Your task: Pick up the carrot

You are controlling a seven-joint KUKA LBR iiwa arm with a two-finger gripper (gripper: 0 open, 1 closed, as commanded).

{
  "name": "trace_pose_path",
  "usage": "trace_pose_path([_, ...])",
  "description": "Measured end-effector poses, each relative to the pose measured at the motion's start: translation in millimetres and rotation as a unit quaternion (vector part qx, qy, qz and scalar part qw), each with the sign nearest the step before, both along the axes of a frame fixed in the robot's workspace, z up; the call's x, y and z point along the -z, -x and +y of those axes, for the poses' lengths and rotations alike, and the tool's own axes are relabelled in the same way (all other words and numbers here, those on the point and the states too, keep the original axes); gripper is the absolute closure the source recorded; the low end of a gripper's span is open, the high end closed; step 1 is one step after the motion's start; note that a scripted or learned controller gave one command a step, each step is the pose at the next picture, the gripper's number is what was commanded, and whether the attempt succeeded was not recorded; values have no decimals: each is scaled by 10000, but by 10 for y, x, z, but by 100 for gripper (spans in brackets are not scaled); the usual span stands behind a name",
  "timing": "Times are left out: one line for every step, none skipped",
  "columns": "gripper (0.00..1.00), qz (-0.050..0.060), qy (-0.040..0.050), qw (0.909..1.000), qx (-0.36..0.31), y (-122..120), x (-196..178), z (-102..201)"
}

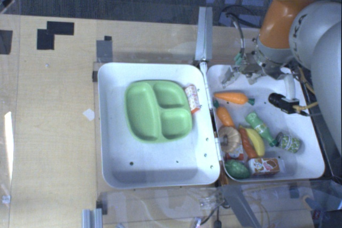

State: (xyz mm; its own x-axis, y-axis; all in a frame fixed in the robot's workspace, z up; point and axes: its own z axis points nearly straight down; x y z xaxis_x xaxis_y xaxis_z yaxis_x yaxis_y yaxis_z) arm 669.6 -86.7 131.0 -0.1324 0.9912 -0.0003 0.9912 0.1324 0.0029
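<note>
One carrot point(231, 97) lies in the right bin point(312, 167), below the gripper point(241, 73).

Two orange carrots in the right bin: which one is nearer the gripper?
The upper carrot, lying crosswise just below the gripper. The other carrot sits lower, slanted beside the bin's left wall.

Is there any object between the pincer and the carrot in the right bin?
Nothing visible. The pincer hangs over the far end of the right bin, and only bare white floor separates it from the carrot, which lies apart from the other toys.
</note>
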Motion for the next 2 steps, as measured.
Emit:
trace_pose_path([0,-38,1,9999,-164,380,417,-78])
trace_pose_path([0,-38,1,9999,-164,380,417,-79])
